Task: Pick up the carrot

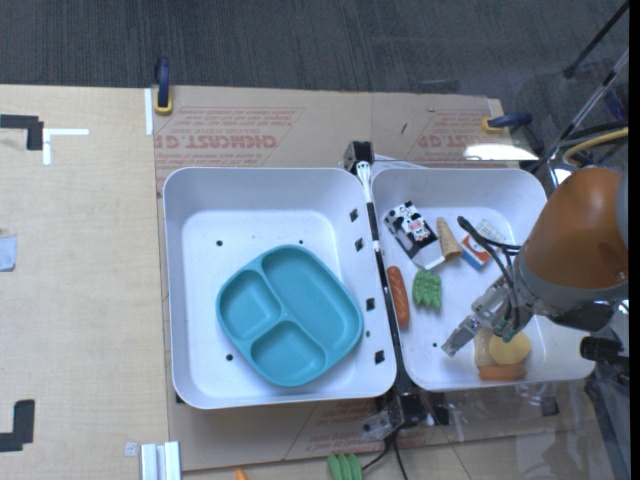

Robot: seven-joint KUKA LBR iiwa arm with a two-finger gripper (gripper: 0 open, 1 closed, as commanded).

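From the overhead camera, the carrot [399, 296] lay along the left wall of the right bin [455, 180], beside a green toy [427, 288]. The end effector [480, 326] hung nearby over the bin floor; its opening could not be told, and nothing showed between its fingers.

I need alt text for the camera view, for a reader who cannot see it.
The gripper hovers low in the right bin, near a yellow and orange toy, apart from the carrot lying by the bin's left wall. The left bin holds a teal divided plate.
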